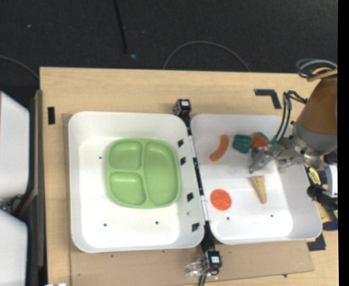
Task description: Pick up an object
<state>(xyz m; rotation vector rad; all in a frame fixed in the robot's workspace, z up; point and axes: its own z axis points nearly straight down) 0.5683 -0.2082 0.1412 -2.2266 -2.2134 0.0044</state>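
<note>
- Your tool [258,161] hangs low in the right bin [246,228], near the worktop's right edge; you cannot tell whether it is clenched or released.
- Likely it is lining up on a pick: the cone [259,188] lies just toward the front edge from it.
- The teal piece [242,142] and orange sausage [219,148] sit just beside it, the red disc [221,199] further off.
- The green plate [143,173] fills the left bin [85,219].
</note>
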